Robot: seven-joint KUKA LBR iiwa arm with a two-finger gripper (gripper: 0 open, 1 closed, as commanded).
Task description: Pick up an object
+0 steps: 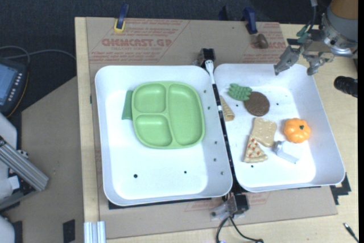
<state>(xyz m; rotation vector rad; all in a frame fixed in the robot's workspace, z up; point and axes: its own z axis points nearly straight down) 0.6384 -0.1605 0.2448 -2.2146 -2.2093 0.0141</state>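
The right bin holds several small things: a green leafy piece, a brown round cookie, a tan cone, a pale cracker, a pizza slice, an orange pumpkin and a small grey-white piece. My gripper hovers over the far edge of this bin, open, its two fingers spread wide with nothing between them. It is well behind the pumpkin and to the right of the cookie.
The left bin carries a green three-compartment plate. Blue clamps and a yellow-tipped clamp hold the cardboard at the back. A black divider strip runs between the bins.
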